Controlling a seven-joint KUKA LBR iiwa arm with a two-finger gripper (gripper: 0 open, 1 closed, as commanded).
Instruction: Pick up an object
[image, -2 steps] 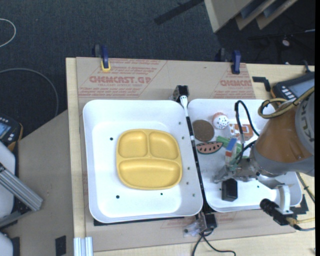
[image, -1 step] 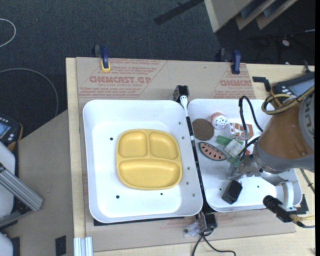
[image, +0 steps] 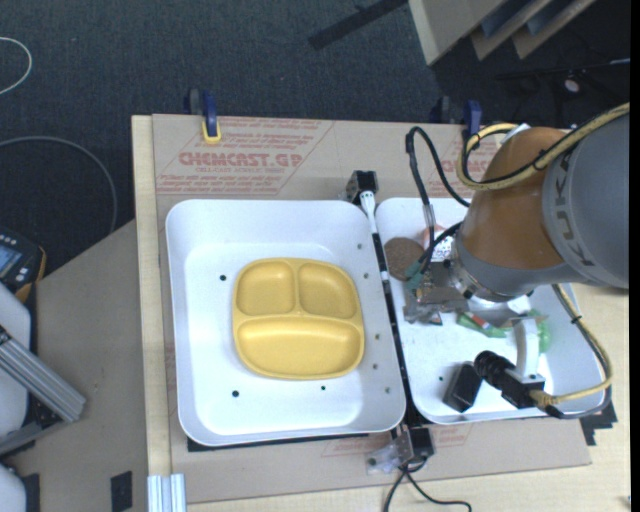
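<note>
My gripper (image: 428, 300) hangs low over the left part of the right bin (image: 440, 400), under the orange wrist band. A brown round object (image: 399, 256) lies just up and left of it, near the bin's left wall. A thin green object (image: 542, 336) lies to the right of the gripper, partly under the arm. A small piece with red and green on it (image: 481, 322) sits beside the gripper's right side. Nothing is visibly held. The arm hides the far right part of this bin.
The left bin (image: 200, 380) holds a yellow divided plate (image: 297, 318) at its middle. A black ridge (image: 385, 290) separates the two bins. Brown cardboard (image: 240, 155) lies under both, with blue clamps at its far edge.
</note>
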